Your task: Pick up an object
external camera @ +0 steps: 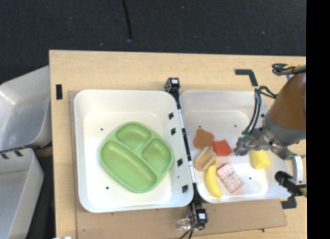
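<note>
The right bin (216, 101) holds several small items: a brown piece (203, 138), a red block (223, 148), a hot dog bun (204, 158), a banana (212, 181), a pink-and-white packet (229, 177) and a yellow block (260, 159). My gripper (244, 146) hangs low at the bin's right side, just right of the red block and left of the yellow block. The arm's orange band (290, 104) rises above it. I cannot make out how the fingers stand.
The left bin (87, 109) bears a green divided plate (136, 156). A rail with black clips (180, 140) runs between the two bins. Cables (255, 109) hang beside the wrist over the right bin's far right.
</note>
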Available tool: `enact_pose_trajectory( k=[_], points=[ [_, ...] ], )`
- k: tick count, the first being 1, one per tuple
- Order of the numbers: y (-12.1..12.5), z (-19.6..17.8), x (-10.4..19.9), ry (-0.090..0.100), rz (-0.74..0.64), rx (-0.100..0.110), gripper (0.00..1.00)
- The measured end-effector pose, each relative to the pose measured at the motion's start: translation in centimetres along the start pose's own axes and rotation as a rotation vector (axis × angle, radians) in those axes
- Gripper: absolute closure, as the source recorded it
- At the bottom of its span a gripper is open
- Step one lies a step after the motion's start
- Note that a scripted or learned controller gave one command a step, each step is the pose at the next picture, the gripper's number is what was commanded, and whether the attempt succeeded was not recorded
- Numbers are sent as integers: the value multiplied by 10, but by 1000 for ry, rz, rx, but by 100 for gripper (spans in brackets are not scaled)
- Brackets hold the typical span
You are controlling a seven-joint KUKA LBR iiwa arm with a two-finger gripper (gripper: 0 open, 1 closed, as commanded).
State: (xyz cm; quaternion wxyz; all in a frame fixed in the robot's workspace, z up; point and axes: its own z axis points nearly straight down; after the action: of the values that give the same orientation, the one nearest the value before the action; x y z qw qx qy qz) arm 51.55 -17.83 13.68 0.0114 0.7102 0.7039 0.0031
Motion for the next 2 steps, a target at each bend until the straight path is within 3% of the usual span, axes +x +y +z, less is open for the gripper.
enact_pose_trajectory(
  k=[1, 2],
  points=[
    [-2, -59, 5, 10, -12, 15, 100],
    [5, -122, 4, 9, -12, 12, 100]
  ],
)
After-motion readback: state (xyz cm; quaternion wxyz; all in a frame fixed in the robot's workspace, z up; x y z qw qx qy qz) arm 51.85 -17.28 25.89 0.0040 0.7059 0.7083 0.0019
